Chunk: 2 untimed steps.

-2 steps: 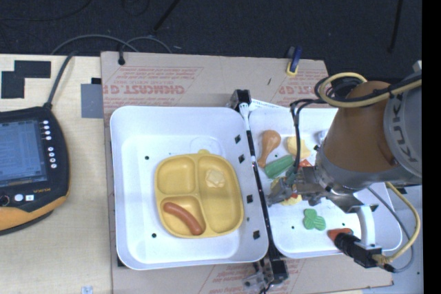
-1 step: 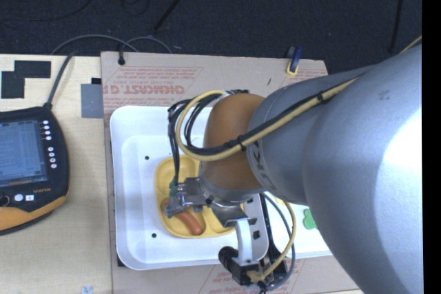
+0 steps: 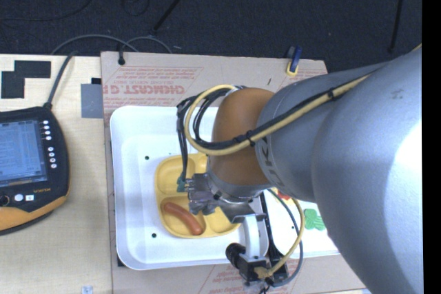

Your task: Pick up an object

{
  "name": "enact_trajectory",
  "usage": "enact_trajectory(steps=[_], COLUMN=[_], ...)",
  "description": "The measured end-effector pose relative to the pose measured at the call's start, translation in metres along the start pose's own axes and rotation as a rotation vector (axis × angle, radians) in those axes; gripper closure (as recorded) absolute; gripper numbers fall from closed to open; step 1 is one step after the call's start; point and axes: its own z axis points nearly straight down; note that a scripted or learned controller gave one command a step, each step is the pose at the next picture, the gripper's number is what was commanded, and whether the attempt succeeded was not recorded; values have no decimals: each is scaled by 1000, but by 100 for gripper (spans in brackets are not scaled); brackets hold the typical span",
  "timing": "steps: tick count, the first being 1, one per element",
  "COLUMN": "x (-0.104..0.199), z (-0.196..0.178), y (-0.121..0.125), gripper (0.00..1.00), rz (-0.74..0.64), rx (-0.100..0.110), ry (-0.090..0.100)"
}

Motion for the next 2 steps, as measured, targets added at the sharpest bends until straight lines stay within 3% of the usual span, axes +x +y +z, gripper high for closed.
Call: enact_trajectory(steps=[1,2], x=[-19,-65], z=[64,-47], y=[5,14], gripper=[100,100], rz=[-2,3], rx=[-16,-17], ry=[8,1])
